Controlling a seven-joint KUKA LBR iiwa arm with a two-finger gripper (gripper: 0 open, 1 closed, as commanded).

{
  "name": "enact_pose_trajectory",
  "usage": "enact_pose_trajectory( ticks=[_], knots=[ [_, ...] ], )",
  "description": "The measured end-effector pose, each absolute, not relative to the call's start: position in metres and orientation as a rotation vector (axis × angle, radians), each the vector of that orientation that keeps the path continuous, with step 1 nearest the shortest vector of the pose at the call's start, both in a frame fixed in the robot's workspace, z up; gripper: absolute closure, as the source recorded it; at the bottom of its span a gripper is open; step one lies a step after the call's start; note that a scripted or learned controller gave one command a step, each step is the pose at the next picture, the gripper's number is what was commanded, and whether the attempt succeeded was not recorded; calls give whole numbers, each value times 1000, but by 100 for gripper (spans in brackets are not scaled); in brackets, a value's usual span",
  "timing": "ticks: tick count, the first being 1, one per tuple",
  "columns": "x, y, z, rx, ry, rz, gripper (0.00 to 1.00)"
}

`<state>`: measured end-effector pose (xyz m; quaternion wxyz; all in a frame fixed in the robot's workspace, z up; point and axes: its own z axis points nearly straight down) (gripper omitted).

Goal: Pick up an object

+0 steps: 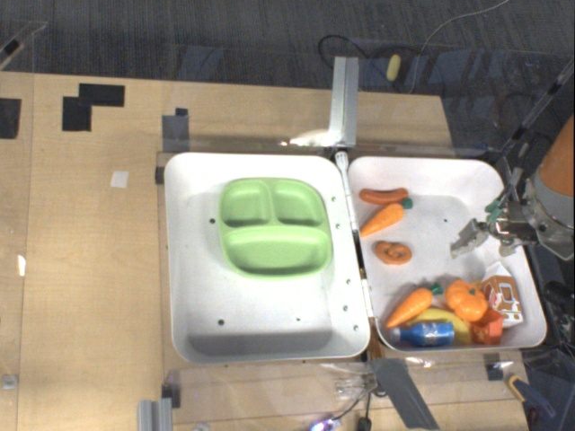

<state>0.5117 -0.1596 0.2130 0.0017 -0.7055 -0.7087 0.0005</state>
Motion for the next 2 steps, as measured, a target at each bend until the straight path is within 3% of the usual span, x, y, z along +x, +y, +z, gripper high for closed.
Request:
enact_pose_trajectory(
  ticks=[1,2],
  knots=[
    [561,-111,105,-2144,-2295,-1,0],
    [497,-119,95,-1987,-2469,-30,0]
  ],
)
